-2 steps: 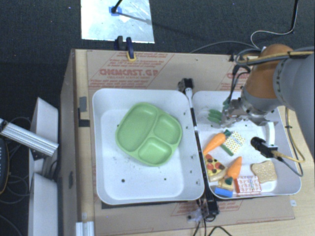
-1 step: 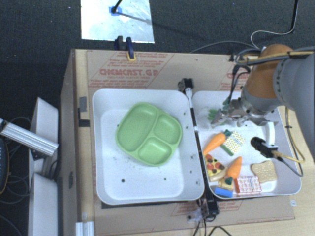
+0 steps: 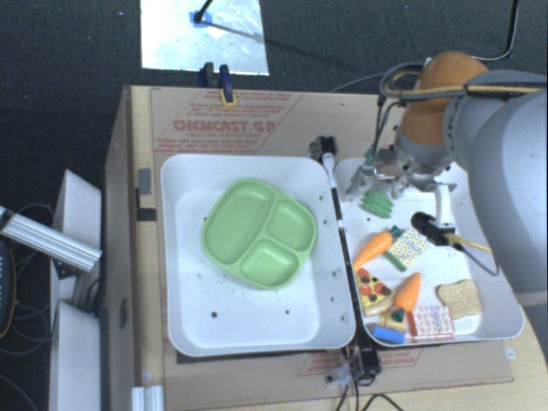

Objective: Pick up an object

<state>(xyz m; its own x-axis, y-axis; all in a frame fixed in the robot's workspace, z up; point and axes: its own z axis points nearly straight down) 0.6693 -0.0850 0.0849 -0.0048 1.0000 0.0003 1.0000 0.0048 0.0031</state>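
Camera view: two shallow white bins sit side by side on a brown cardboard sheet (image 3: 231, 114). The left white bin (image 3: 184, 315) holds a light-green plastic divided plate (image 3: 259, 232) at its centre, with bare floor all round it, widest toward 6 o'clock.

The right white bin (image 3: 501, 319) is crowded. From its centre, a green ridged toy piece (image 3: 377, 202) lies at 11 o'clock. An orange toy carrot (image 3: 373, 248) lies close to the divider at 9 o'clock, just beside a small patterned card (image 3: 408, 248). A toy pizza slice (image 3: 373, 290), a second orange carrot (image 3: 408, 290), a red-and-white checked box (image 3: 432, 321) and a blue block (image 3: 387, 336) cluster toward 7 and 6 o'clock, near the bin's front rim. A tan toy bread slice (image 3: 459, 298) lies at 5 o'clock.

The grey arm with the orange band (image 3: 445, 92) comes in from 2 o'clock, covering the bin's right side. Its metal two-finger gripper (image 3: 370, 181) points down at the bin's far left corner, just above the green ridged piece, with fingers apart and nothing between them.
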